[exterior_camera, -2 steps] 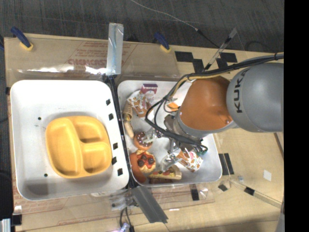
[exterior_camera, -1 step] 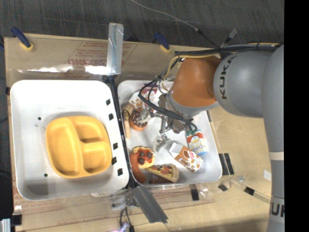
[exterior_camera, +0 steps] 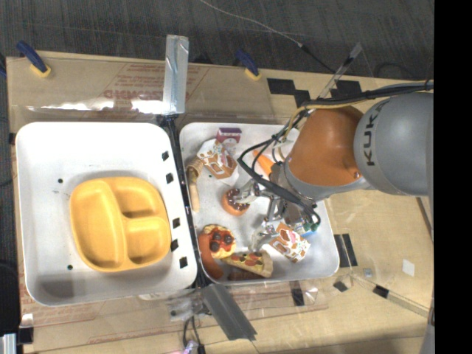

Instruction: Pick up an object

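The little toy house [exterior_camera: 289,243] lies in the right bin [exterior_camera: 324,260], near its 5 o'clock corner. It is white with red and brown bits. Its long side runs from 10 o'clock to 4 o'clock.

The gripper [exterior_camera: 274,223] hangs right over it. The toy sits just at 5 o'clock from the gripper tip, very close, maybe touching. I cannot tell if the gripper is open or closed, because wires and the arm [exterior_camera: 383,150] cover it. I cannot see the toy held.

My guess is that this toy is the one to pick up, since it is the nearest thing. The gripper would need to go down a bit and slide toward 5 o'clock, with the grip across the toy's short side.

Other toys lie close by. A round brown donut [exterior_camera: 237,200] sits at 10 o'clock from the gripper. A pizza slice [exterior_camera: 247,262] lies at 7 o'clock, by the bin's bottom edge. A red toy with dark spots [exterior_camera: 215,240] is at 8 o'clock.

The left bin [exterior_camera: 37,198] is at 9 o'clock, well apart. It holds a yellow tray [exterior_camera: 118,221].
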Action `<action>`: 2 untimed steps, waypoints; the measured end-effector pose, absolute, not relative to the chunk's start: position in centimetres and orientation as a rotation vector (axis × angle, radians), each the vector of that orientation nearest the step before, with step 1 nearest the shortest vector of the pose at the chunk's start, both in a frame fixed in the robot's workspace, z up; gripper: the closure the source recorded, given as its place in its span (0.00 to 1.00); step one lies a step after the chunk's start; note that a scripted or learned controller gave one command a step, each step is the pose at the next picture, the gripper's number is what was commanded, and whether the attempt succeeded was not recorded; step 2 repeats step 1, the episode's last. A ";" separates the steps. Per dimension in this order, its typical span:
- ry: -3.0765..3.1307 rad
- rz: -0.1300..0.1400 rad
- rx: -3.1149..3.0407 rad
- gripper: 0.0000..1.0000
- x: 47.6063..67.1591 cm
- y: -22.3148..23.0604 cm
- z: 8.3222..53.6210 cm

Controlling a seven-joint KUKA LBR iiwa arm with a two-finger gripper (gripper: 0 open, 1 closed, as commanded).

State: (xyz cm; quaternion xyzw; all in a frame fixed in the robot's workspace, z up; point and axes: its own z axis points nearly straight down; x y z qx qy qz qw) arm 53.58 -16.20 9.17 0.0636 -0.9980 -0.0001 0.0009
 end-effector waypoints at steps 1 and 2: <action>-3.137 0.000 0.198 0.00 59.1 -10.8 9.2; -3.137 0.000 0.198 0.00 59.1 -10.8 9.2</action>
